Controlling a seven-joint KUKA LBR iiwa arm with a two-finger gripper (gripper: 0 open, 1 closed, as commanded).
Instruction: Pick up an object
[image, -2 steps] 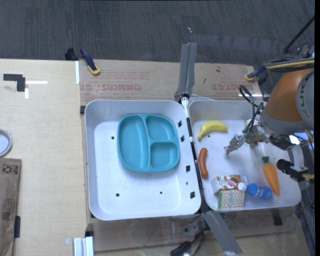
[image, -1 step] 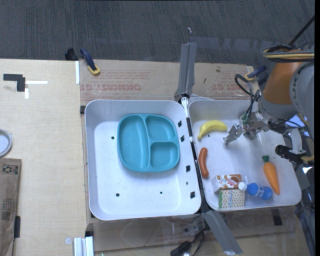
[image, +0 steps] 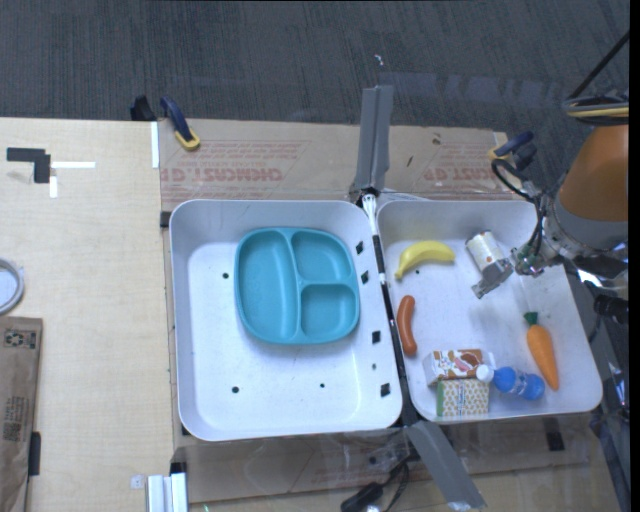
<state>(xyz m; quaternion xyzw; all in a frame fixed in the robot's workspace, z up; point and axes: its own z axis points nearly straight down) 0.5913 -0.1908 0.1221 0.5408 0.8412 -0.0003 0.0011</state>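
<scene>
left bin (image: 190, 330): blue divided plate (image: 297, 285); bench: tape roll (image: 8, 288); blue-yellow clamp (image: 180, 124)

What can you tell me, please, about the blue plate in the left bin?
The plate is a teal, plastic-looking tray with rounded corners and three compartments: one long one on its left, two smaller ones on its right. It lies flat, right side up and slightly turned, on the floor of the left bin, toward the far side. All three compartments hold nothing, and only the bin touches it.
</scene>
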